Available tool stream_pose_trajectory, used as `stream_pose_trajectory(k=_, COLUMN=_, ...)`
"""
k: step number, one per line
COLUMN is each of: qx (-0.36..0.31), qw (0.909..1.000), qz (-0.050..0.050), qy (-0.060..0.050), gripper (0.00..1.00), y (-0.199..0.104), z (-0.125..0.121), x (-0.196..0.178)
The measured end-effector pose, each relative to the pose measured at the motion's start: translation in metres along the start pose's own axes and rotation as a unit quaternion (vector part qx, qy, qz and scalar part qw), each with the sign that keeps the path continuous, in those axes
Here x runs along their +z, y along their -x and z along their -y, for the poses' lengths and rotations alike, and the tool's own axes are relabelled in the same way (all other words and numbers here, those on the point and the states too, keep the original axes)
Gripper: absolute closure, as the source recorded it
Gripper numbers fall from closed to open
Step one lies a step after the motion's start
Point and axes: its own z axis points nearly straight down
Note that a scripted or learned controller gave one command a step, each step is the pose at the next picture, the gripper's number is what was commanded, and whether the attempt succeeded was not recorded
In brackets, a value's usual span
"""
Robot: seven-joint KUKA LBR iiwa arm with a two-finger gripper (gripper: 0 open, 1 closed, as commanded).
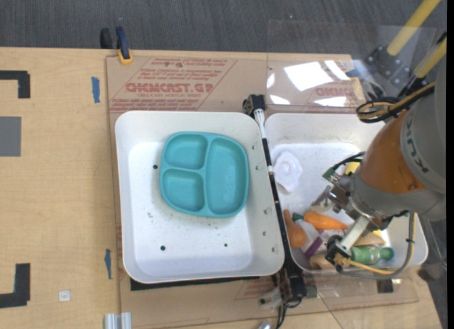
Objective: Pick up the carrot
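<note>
At the near end of the right bin (312, 143) a heap of small things is seen: a green thing (370, 254) towards the right wall, a purple thing (313, 247) to its left, and a red-orange piece (295, 235) by the left wall. The carrot (325, 220) is found just behind these, lying on its side across the bin floor, close to the red-orange piece. The gripper (339, 200) is held low over the carrot's right end, at the tip of the arm (397, 164); whether it is released or clenched cannot be told, and the carrot is not seen to be gripped. Farther back, a white lid (287, 169) lies on the bin floor, apart from the heap. In the left bin (142, 235) a teal divided plate (206, 175) is set. Both bins rest on cardboard (177, 79) laid on the surface.
</note>
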Motion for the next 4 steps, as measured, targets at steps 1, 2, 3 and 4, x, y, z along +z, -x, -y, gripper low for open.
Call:
stream_pose_trajectory(k=1, qx=0.204, qw=0.979, qz=0.001, qy=0.004, gripper=0.0, y=0.002, z=-0.002, x=0.0)
stream_pose_trajectory(k=2, qx=0.298, qw=0.9546, qz=0.001, qy=0.003, gripper=0.0, y=0.005, z=-0.005, x=0.0)
stream_pose_trajectory(k=3, qx=0.295, qw=0.9556, qz=0.004, qy=0.001, gripper=1.0, y=0.007, z=-0.005, x=-0.011)
stream_pose_trajectory(k=4, qx=0.295, qw=0.9556, qz=0.004, qy=0.0, gripper=0.0, y=0.007, z=-0.004, x=-0.01)
